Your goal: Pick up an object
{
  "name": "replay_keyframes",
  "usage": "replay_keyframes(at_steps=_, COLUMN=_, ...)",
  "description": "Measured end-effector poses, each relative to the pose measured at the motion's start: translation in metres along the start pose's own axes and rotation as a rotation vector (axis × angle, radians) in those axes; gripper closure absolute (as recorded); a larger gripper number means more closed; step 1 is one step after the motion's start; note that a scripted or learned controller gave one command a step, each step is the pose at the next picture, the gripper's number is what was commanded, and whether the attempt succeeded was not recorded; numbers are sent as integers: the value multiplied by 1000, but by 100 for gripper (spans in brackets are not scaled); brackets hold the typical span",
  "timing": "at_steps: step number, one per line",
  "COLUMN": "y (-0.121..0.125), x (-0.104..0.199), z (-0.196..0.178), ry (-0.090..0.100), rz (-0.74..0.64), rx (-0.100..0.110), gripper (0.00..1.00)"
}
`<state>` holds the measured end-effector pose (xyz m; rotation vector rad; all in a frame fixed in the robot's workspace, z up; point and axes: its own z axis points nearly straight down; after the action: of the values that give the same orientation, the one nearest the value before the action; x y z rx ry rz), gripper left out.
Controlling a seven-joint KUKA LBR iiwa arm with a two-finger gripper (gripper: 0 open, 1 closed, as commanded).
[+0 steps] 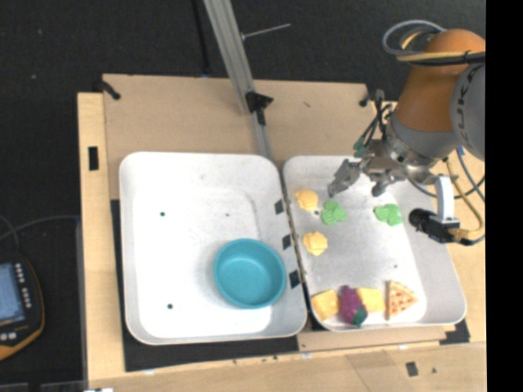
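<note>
My pincer (358,183) hangs over the far part of the right bin (425,268), its two fingers spread wide with nothing between them. I judge the handiest thing to pick is the green toy piece (333,214) lying just near and a little left of my left fingertip; a second green piece (388,214) sits to its right, near my other finger. To do this well, I should shift left and nearward until the first green piece is centred between the fingers, then descend straight and close only when both tips are beside it. A yellow piece (306,199) lies just left of it, close to the bin wall, so one finger may nudge it. The pizza slice (400,298), purple grapes (350,304) and blue bowl (249,273) are well apart.
</note>
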<state>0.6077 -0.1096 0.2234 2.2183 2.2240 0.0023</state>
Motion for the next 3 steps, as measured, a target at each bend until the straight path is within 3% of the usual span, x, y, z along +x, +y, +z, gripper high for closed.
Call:
replay_keyframes(at_steps=1, y=0, x=0, z=0, ry=0, rz=1, rx=0, gripper=0)
replay_keyframes(at_steps=3, y=-8, x=-9, z=86, ry=-2, rz=4, rx=2, gripper=0)
